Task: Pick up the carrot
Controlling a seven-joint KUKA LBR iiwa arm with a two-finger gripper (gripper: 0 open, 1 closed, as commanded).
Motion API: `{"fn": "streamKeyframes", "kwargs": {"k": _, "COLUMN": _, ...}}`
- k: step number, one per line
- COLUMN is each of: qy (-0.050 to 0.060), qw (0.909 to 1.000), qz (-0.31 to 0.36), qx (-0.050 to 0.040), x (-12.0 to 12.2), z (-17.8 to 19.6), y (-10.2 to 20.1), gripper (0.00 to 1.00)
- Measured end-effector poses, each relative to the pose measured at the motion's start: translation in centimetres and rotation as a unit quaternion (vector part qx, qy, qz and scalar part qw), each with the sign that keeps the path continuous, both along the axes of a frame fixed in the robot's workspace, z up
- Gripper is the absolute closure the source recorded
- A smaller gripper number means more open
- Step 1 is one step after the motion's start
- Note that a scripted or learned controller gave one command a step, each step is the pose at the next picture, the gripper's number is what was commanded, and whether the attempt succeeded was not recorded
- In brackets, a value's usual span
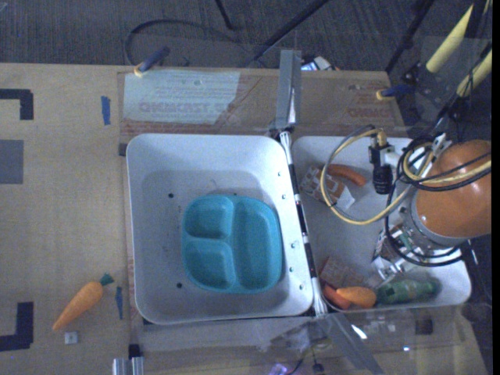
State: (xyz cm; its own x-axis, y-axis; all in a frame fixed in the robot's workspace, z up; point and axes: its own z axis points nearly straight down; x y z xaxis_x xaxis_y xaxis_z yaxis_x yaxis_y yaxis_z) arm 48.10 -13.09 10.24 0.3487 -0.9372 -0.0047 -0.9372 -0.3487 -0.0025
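Observation:
An orange carrot with a green top [78,304] lies on the bench outside the bins, near the front left corner. In the right bin [461,291] an orange carrot-like piece [352,295] rests against the front wall, and another orange piece [348,175] lies near the back. The arm's orange band [457,187] hangs over the right bin. Beneath it, my gripper [388,262] points down into the bin's front part, just above and to the right of the front orange piece, mostly hidden by the wrist and cables.
A blue divided plate [232,243] sits in the left bin [148,162]. A green vegetable-like item [406,291] lies by the right bin's front wall, and small brownish pieces [337,269] sit nearby. Yellow and black cables [367,209] loop over the right bin.

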Motion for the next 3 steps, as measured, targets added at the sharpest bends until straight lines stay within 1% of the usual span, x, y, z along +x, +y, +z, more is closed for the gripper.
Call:
{"fn": "streamKeyframes", "kwargs": {"k": 1, "qy": 0.001, "qw": 1.0000, "qz": 0.000, "qx": 0.0003, "x": -0.1, "z": -0.1, "y": 0.0, "gripper": 0.00}}
{"fn": "streamKeyframes", "kwargs": {"k": 2, "qy": -0.007, "qw": 0.9746, "qz": 0.224, "qx": -0.0004, "x": 0.3, "z": -1.6, "y": -0.8, "gripper": 0.00}}
{"fn": "streamKeyframes", "kwargs": {"k": 3, "qy": -0.002, "qw": 0.9662, "qz": 0.258, "qx": -0.0004, "x": 4.1, "z": -1.8, "y": -6.8, "gripper": 0.00}}
